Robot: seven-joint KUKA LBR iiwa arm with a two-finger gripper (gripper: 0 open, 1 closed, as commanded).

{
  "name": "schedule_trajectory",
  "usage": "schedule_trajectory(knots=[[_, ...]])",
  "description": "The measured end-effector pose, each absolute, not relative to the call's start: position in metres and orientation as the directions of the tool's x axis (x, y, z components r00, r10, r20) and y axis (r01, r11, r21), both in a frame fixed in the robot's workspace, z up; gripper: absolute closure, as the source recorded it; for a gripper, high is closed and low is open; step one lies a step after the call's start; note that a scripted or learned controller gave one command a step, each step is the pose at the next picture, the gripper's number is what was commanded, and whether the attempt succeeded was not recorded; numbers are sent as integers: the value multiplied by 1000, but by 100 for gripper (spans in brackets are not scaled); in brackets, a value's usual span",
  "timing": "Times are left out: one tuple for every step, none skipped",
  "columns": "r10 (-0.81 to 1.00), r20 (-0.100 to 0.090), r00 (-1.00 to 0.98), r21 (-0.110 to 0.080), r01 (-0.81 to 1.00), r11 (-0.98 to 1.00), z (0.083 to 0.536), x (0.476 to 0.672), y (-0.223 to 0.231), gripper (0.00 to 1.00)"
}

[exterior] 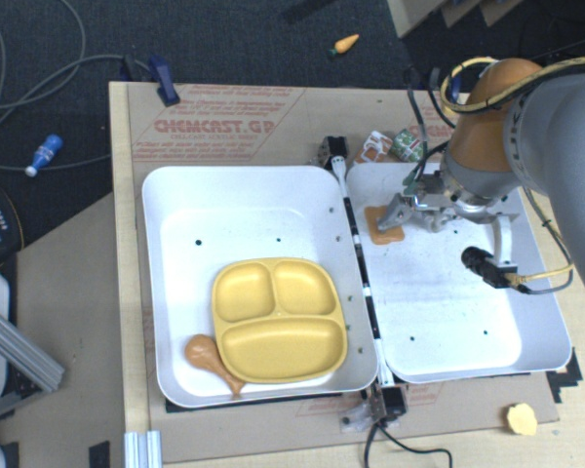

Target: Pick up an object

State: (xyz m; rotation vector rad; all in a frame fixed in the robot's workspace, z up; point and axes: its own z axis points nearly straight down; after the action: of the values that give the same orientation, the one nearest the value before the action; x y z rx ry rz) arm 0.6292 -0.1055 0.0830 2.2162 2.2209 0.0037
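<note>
One small orange piece (386, 225) lies at the right bin's (468, 349) left edge, under the gripper (408, 209); jaw state unclear. Descend squarely and straddle it before closing.

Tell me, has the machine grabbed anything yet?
Not yet, it seems. The grey arm's pincer is down in the right white bin, at a small flat orange-brown piece which lies on the bin floor. Gripping and lifting remain. The yellow divided plastic plate sits untouched in the left bin.
</note>
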Motion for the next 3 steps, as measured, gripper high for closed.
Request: schedule_trajectory(knots=[[1000,0,-2,4,1000,2,85,652,-93,0],[1000,0,0,-1,1000,0,85,647,-96,0],[1000,0,-1,-1,1000,1,85,648,-91,0]])
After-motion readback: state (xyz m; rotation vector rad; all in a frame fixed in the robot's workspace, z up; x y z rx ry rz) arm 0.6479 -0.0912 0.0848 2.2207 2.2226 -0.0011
